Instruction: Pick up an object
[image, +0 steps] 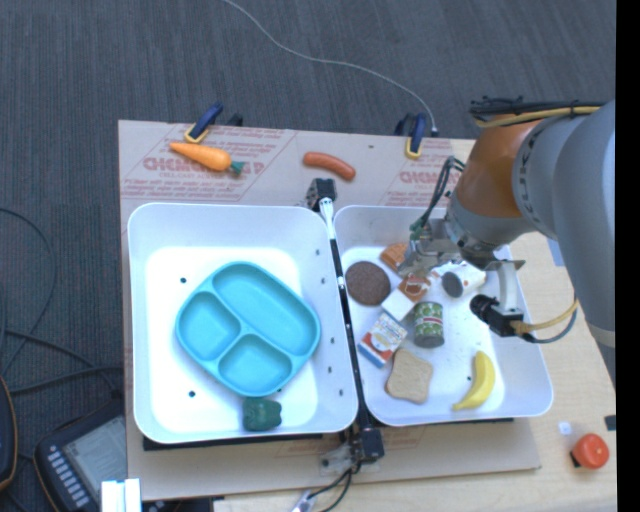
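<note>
My gripper (427, 258) reaches down into the back of the right bin (528, 392), hanging from the grey arm with its orange band. It hovers over a small orange-brown piece (414, 288), and another orange piece (393, 255) lies just to its left. A brown round patty (367, 283) sits to the left, and a green can (428, 324) stands just in front. Further forward lie a red, white and blue carton (383, 338), a bread slice (409, 376) and a banana (478, 382). Nothing shows as lifted.
The left bin (150, 235) holds a blue divided plate (248, 327) and a green pepper (262, 413) at its front. Behind the bins on the board lie a carrot (205, 156) and a sausage (329, 165). An orange object (590, 452) sits at the bench's front right.
</note>
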